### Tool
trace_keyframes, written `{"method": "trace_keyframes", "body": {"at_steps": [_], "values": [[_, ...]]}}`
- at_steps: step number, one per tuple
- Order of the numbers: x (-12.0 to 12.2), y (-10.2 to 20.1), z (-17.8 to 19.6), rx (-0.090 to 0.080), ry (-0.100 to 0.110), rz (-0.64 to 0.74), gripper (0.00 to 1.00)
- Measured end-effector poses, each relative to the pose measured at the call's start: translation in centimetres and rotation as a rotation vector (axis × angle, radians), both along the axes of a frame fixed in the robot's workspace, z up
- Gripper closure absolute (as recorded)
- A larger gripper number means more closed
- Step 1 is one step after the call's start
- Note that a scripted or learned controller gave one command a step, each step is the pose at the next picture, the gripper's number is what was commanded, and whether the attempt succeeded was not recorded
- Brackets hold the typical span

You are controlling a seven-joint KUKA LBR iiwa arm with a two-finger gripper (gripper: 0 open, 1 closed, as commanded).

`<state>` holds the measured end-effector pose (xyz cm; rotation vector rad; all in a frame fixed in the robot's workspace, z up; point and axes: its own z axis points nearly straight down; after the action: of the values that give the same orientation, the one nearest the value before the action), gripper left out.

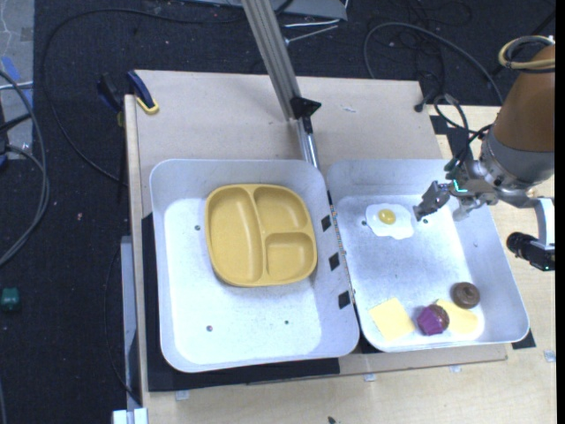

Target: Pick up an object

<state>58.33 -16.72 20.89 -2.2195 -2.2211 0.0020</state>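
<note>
A toy fried egg (388, 221) lies at the back of the right bin (494, 263). Near that bin's front edge sit a yellow cheese slice (391, 319), a purple piece (432, 319) resting on a second yellow slice (463, 321), and a brown chocolate doughnut (465, 295). My gripper (430, 203) hangs just right of the egg, over the back of the right bin, with nothing seen between its fingers. The arm comes in from the right.
The left bin (177, 325) holds a yellow three-compartment plate (261, 235). A metal pole (274, 51) slants up from the bins' shared back edge. Black clips mark the divider between the bins. Cables lie on the dark floor around the bench.
</note>
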Motion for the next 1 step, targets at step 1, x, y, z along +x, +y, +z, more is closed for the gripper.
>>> {"method": "trace_keyframes", "body": {"at_steps": [1], "values": [[0.06, 0.00, 0.09, 0.000, -0.002, 0.000, 0.00]]}}
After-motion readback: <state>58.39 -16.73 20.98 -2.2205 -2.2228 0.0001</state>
